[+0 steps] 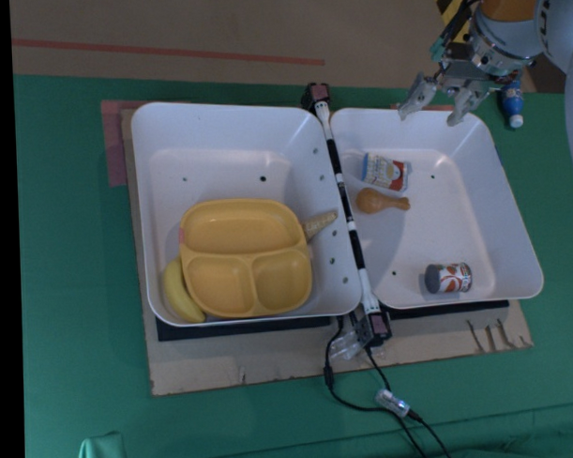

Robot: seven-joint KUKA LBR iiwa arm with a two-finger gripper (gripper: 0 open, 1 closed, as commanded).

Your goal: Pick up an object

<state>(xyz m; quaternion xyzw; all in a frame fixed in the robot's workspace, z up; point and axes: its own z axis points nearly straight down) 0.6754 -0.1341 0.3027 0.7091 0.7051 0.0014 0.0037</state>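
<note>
My gripper point(438, 102) hangs open over the far rim of the right bin point(511, 215), with nothing between its two fingers. Inside that bin lie a small white and red carton point(386, 171), an orange toy drumstick point(381, 202) just in front of it, and a small can point(448, 278) on its side near the front edge. All three lie well below and in front of the gripper. The left bin point(171, 143) holds a yellow divided plate point(245, 256), a banana point(181, 293) at the plate's left, and an ice cream cone point(319, 223) at its right.
A black and white divider strip point(347, 221) runs between the bins. Cables point(386, 398) trail off the front onto the green cloth. A small blue and white bottle point(513, 106) stands outside the right bin's far right corner, near the arm.
</note>
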